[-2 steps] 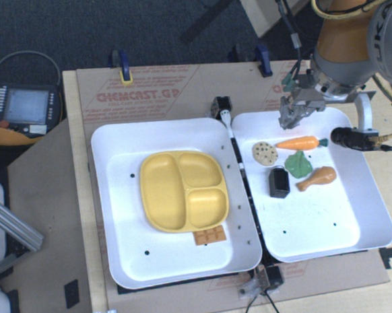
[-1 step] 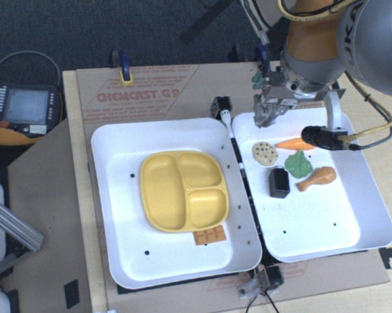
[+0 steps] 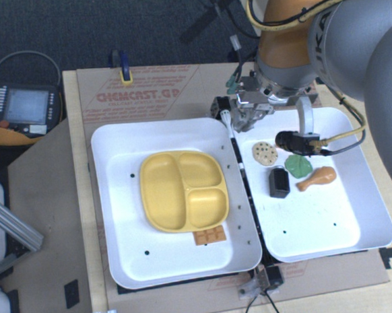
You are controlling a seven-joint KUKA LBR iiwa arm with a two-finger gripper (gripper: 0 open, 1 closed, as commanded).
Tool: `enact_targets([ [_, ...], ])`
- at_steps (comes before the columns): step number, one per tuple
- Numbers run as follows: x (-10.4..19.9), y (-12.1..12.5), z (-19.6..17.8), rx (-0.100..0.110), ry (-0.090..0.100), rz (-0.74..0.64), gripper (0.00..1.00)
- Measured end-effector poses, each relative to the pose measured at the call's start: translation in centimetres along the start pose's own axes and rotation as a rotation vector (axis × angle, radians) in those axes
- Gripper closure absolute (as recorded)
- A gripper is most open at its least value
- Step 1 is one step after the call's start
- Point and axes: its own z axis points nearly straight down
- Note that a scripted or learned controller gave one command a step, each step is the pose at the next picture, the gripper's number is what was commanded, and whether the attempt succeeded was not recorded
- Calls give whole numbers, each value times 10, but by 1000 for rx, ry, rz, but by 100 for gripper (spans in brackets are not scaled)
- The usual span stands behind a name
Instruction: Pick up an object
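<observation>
My gripper (image 3: 246, 118) hangs over the far left corner of the right bin (image 3: 354, 234), close to the divider between the two bins. Just in front of it lies a round chocolate-chip cookie (image 3: 265, 153). A black block (image 3: 278, 182) sits nearer the camera, with a green leafy piece (image 3: 298, 165) and a tan drumstick (image 3: 317, 177) to its right. None of these is in contact with the gripper, and nothing can be seen held in it.
The left bin (image 3: 119, 212) holds a yellow divided plate (image 3: 184, 190) and a small brown waffle (image 3: 210, 236) at the plate's front edge. The grey arm and its orange band (image 3: 292, 3) cover the far right. A black cable fitting (image 3: 296, 142) hangs above the green piece.
</observation>
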Motion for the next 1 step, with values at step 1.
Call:
enact_targets([
  [1,57,-4,13,1,1,-2,100],
])
